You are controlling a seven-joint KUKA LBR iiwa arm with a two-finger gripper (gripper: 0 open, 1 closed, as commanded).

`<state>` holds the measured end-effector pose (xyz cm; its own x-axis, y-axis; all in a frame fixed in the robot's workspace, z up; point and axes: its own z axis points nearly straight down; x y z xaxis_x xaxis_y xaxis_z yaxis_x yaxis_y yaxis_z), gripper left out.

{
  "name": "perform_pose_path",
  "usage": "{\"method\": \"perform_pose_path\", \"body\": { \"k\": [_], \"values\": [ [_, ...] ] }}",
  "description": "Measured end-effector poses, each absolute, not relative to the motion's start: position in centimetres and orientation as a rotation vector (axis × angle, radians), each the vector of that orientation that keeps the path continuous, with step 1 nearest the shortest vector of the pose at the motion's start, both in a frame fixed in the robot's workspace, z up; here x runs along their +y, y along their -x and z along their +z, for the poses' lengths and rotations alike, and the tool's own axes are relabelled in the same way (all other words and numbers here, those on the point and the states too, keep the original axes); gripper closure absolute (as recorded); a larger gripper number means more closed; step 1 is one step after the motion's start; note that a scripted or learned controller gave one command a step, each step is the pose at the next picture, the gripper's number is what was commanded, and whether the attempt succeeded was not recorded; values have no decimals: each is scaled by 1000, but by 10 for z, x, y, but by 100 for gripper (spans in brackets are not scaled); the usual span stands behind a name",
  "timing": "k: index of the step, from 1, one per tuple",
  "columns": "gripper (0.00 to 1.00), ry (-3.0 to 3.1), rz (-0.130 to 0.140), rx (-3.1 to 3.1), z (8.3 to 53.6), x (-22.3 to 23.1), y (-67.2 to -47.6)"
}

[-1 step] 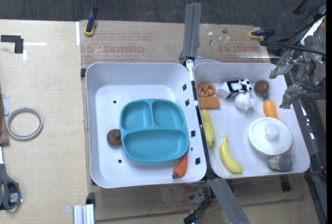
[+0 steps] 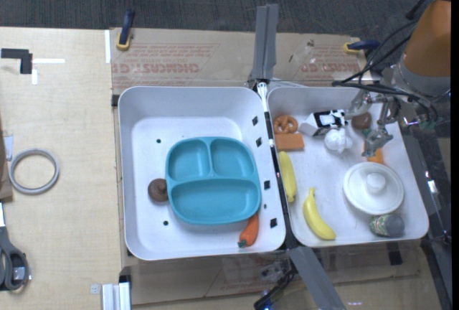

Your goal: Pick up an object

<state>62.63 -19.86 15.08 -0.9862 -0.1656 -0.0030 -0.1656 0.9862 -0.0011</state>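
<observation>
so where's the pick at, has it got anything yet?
Done: the arm has reached into the right bin, and the gripper is low at its far right side. In hand: nothing visibly between the fingers. Left: the grasp and lift. Bananas, the white bowl and the pretzel lie untouched.

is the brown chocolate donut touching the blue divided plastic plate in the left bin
Touching, as far as the camera view shows: the brown chocolate donut sits tight against the left edge of the blue divided plastic plate, with no white bin floor between them.

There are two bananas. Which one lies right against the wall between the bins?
The upper, straighter banana lies along the dividing wall. The curved banana sits further out on the bin floor, below the white bowl.
</observation>
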Motion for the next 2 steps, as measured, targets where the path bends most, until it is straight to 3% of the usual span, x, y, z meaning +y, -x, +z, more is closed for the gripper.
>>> {"method": "perform_pose_path", "body": {
  "k": [1,2],
  "values": [
    [0,262,-14,3103,117,-220,-643],
    [0,222,-23,3090,112,-223,-618]
  ]
}}
